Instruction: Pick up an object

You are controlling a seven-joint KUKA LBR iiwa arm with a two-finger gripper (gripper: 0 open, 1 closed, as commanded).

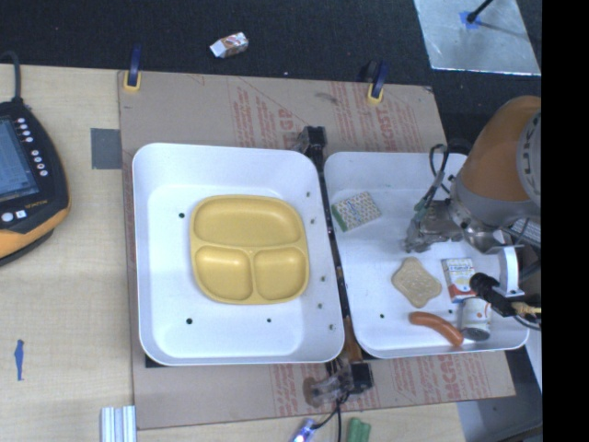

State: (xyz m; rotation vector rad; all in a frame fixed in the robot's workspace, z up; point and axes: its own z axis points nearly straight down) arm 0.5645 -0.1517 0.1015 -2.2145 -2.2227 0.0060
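The gripper (421, 238) hangs low over the right bin (386, 334), near its middle, and the arm (497, 168) reaches in from the right side. How the gripper stands, wide or narrow, cannot be told, because its tip is dark and small against the white floor. Nothing is seen inside it, so the step in hand looks like the approach, before any grasp.

Several things lie close to it. The tan cracker-like piece (416, 282) is just below the gripper, toward the near edge of the bin. The green patterned packet (356, 210) is to its left and a little further back. The small white and red packet (457, 276) lies to its right and nearer, partly beside the arm. The orange sausage-shaped thing (436, 327) lies further toward the near wall.

The next move probably calls for a choice of one thing, a short shift above it, and a straight descent.

The floor between the packet and the cracker is free, so there is room. The near right corner is crowded and close to the wall. The left bin (166, 330) with the yellow divided plate (248, 247) is well apart to the left.
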